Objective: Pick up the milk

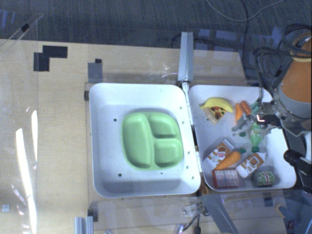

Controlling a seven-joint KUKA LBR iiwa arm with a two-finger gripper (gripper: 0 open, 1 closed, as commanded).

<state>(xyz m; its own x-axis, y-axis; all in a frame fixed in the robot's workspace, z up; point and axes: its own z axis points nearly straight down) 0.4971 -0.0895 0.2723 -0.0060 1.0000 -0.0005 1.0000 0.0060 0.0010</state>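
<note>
A pale wooden worktop [58,130] carries two shallow white bins: the left bin [105,179] holds a green divided plastic tray [152,139], and the right bin [287,177] holds toy groceries. The arm's metal claw [249,122] hangs low at the right bin's upper middle, beside a green bottle [256,136]; whether it is spread or closed cannot be told. The small brown-and-white milk carton [251,164] lies near the front, touching an orange carrot [229,160], so a grasp could catch the wrong item or slip.

arm [296,89] cut off by right edge; jaws' state unclear.
</note>
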